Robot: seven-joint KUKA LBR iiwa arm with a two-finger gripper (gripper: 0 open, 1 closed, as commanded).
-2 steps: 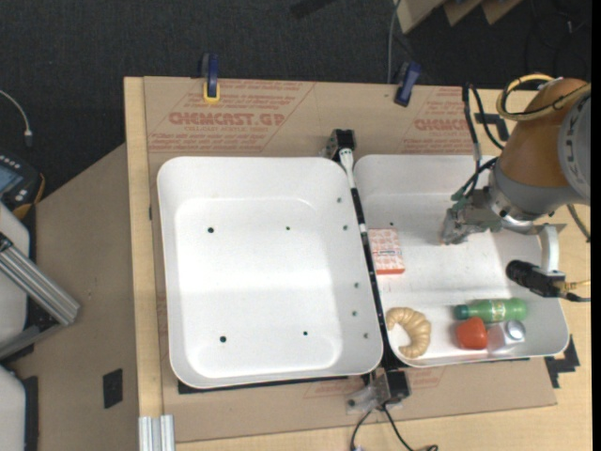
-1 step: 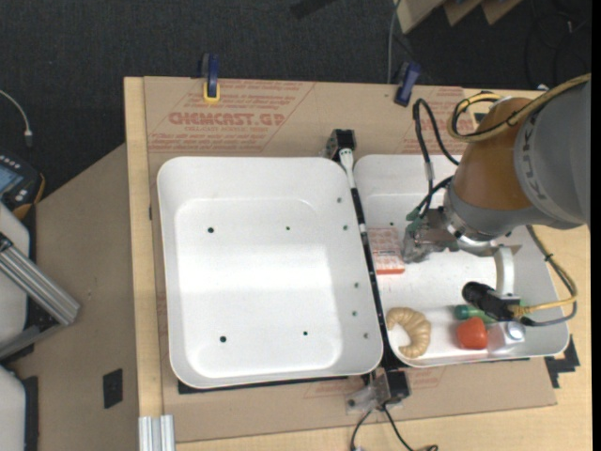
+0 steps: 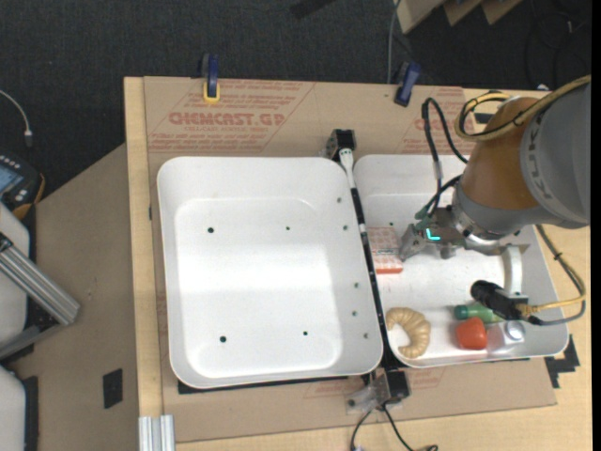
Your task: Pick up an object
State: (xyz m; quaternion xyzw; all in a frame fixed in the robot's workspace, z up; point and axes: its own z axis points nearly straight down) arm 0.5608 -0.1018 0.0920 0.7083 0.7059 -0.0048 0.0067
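My gripper [image 3: 416, 241] hangs low over the right bin [image 3: 404, 181], near its left wall; whether it is wide or narrow, I cannot tell. A croissant [image 3: 409, 330] lies at the bin's near edge, a tomato [image 3: 471, 334] just right of it, both apart from me.
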